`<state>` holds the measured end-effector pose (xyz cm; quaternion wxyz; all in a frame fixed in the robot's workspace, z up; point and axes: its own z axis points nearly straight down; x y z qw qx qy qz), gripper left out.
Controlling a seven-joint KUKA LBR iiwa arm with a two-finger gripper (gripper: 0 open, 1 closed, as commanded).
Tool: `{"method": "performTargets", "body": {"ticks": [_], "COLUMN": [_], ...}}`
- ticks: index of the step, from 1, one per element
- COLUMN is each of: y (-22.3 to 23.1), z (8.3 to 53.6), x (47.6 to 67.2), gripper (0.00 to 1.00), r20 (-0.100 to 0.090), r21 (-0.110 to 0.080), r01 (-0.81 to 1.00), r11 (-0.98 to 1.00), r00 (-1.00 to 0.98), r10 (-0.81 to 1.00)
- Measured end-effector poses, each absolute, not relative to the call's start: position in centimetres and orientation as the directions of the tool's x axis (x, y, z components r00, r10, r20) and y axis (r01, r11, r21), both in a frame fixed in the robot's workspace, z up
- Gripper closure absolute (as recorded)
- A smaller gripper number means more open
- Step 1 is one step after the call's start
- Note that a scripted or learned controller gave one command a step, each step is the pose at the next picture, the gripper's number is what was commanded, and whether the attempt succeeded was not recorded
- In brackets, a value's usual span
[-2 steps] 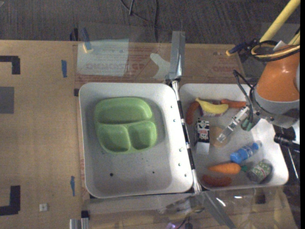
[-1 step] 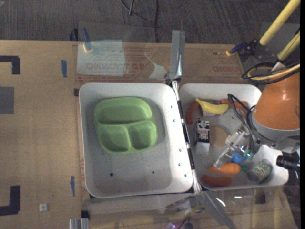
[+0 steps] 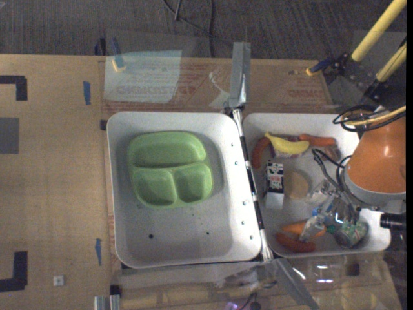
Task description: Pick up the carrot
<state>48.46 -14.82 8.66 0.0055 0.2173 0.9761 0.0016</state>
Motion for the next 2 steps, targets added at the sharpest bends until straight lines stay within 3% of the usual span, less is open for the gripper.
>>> {"method": "performTargets", "body": {"ticks": [1, 2], "y": [-14.9, -8.7], "z": [9.4, 18.2], "x": [48.5, 49.3], "gripper": [1.00, 1.00], "r20": [-0.009, 0.002], "r21": [0.007, -0.001], "r01": [0.428, 0.584], "r11": [0.904, 0.811], "r00": [-0.904, -0.811], "r10": [0.428, 0.584]}}
